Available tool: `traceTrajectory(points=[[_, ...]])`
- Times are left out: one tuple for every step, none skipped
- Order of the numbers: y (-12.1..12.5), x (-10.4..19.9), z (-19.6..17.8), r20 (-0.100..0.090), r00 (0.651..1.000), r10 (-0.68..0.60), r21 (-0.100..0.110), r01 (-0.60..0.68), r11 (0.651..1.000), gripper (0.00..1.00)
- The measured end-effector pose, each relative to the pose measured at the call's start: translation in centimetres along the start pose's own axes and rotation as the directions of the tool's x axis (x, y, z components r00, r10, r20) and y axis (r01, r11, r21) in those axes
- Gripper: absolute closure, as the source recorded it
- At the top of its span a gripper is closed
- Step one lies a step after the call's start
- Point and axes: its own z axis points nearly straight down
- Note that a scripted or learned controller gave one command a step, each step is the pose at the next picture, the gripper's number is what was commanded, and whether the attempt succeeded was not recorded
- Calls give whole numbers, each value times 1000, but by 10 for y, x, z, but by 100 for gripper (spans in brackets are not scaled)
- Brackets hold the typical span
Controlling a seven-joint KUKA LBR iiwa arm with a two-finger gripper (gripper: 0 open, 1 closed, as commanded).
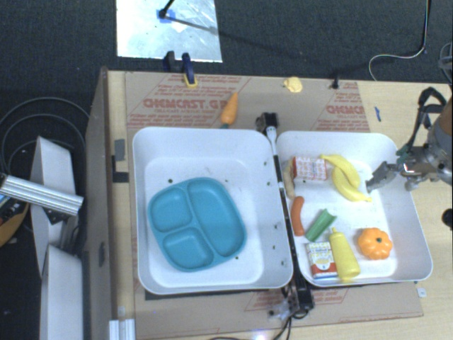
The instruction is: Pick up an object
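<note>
An overhead, slanted view of a bench holding two shallow white bins side by side on a sheet of brown cardboard printed with red lettering.

The left bin (205, 147) holds a blue divided plate (196, 222) with three compartments, lying flat near the bin's middle.

The right bin (414, 225) holds several toy foods. A yellow banana (345, 176) lies toward the far side, just beside a small red and white carton (310, 168) on its left. Nearer the middle, a red sausage (298, 214) lies along the bin's left wall, with a green cucumber (320, 223) tilted just beside it. At the near edge, a yellow squeeze bottle (344, 254) lies touching a second small carton (321, 258) with red and white print. An orange pumpkin (374, 243) sits to the right of the bottle, apart from it.

The arm enters from the right edge, over the right bin's far right corner. Its gripper (374, 179) points left and hovers just beside the banana's right end. Nothing sits between the fingers; whether they are spread or closed cannot be told from this angle.

Outside the bins, an orange carrot (229, 109) rests on the cardboard beyond the left bin, and a small yellow object (293, 85) lies at the cardboard's far edge. A shiny metal sheet (168, 20) lies on the dark floor beyond the bench.
</note>
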Motion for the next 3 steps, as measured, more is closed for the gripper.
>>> traceTrajectory(points=[[69, -31, 68, 4, 1000, -3, -7, 3, 1000, 0], [131, -9, 147, 1, 1000, -6, -5, 6, 1000, 0], [109, 14, 156, 0, 1000, -3, 1, 3, 1000, 0]])
